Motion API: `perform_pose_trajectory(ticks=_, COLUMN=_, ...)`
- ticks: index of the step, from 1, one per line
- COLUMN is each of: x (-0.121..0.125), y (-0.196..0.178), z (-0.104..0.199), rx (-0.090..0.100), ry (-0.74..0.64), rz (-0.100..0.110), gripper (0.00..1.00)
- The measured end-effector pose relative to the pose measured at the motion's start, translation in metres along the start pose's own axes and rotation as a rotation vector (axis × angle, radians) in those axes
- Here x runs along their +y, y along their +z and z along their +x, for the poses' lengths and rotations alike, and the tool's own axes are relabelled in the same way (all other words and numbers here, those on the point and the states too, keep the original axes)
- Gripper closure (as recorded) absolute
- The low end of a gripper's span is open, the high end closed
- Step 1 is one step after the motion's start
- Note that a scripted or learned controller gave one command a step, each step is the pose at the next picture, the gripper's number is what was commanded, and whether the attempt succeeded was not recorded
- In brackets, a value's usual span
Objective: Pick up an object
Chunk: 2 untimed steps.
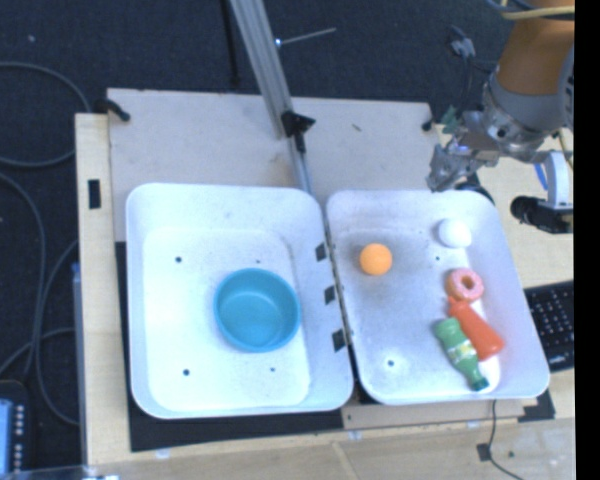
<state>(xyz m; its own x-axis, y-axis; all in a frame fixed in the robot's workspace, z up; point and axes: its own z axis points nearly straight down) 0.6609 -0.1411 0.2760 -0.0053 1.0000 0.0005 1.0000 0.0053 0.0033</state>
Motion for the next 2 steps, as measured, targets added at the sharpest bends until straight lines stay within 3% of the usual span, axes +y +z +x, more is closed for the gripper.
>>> perform_pose_trajectory(ticks=2, x=-0.023, y=0.022, z=0.102, rx=0.001, ry=-0.003, rz=0.006, gripper=1.0)
